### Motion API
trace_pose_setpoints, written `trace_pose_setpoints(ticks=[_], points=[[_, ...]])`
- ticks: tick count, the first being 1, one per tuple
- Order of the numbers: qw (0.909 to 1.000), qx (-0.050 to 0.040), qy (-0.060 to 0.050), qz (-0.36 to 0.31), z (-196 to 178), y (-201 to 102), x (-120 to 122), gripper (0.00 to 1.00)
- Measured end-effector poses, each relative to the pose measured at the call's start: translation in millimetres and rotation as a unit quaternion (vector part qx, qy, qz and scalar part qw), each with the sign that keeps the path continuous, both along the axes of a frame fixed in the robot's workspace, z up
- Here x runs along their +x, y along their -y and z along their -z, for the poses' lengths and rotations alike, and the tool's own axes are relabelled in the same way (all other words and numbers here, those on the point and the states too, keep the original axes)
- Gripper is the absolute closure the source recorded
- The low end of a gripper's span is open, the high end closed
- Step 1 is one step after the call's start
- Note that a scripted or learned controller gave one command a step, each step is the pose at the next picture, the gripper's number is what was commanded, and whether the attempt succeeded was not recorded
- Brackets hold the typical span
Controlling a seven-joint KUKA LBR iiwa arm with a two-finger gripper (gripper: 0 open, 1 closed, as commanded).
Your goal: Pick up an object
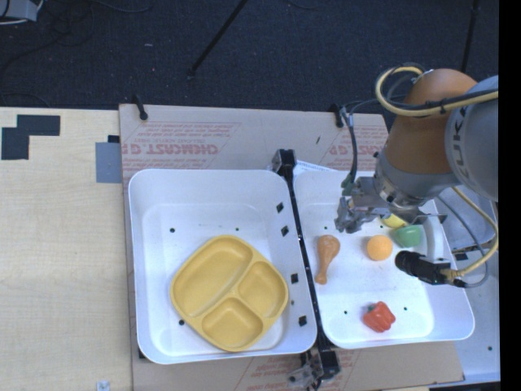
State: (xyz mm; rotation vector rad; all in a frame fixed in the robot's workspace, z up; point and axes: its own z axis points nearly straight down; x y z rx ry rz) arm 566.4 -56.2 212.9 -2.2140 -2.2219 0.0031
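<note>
Camera view: we see two white bins side by side on a cardboard sheet (203,141). The left bin (163,214) holds a yellow divided plate (228,292), lying flat toward its near side. The right bin (411,304) holds the loose items. A tan drumstick (326,257) lies near the divider, thick end up. An orange ball (378,248) sits just right of it, apart. A green piece (409,235) is just right of and above the ball, with a small yellow piece (395,220) beside it, partly hidden by the arm. A red piece (378,317) lies alone near the front edge.

The gripper (354,215) hangs over the back half of the right bin, above the drumstick and left of the ball. We see nothing held in it. We cannot tell if it is open or closed; that part is dark and cluttered. The arm (423,145) comes in from the right.
</note>
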Motion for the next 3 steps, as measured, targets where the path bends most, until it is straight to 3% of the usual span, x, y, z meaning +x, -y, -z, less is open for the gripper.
trace_pose_setpoints(ticks=[2, 3], points=[[1.0000, -0.0005, 0.001, 0.000, -21, -96, 11, 1.00], [1.0000, -0.0005, 0.002, 0.000, -23, -141, 29, 1.00]])
